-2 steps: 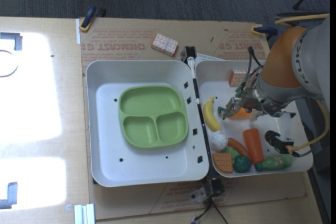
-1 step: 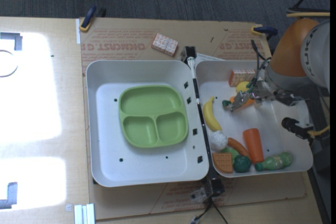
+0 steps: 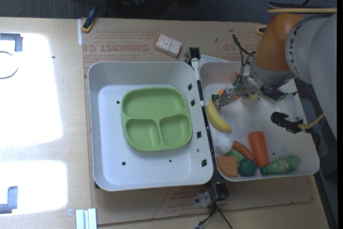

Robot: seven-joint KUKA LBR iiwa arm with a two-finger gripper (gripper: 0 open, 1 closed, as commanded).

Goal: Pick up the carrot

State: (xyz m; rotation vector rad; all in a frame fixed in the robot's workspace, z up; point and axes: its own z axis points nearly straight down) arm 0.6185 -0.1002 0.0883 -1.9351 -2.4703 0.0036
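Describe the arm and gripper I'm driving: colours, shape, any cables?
The arm is bulky, rounded and light grey, with a glossy orange band above the wrist. Thin dark cables run beside the band down to the gripper, a small metallic assembly with dark parts.

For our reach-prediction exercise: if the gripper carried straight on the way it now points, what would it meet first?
The gripper points left across the right bin, so probably the banana just below-left, or the divider wall beyond; depth is unclear. The carrot lies off that line.
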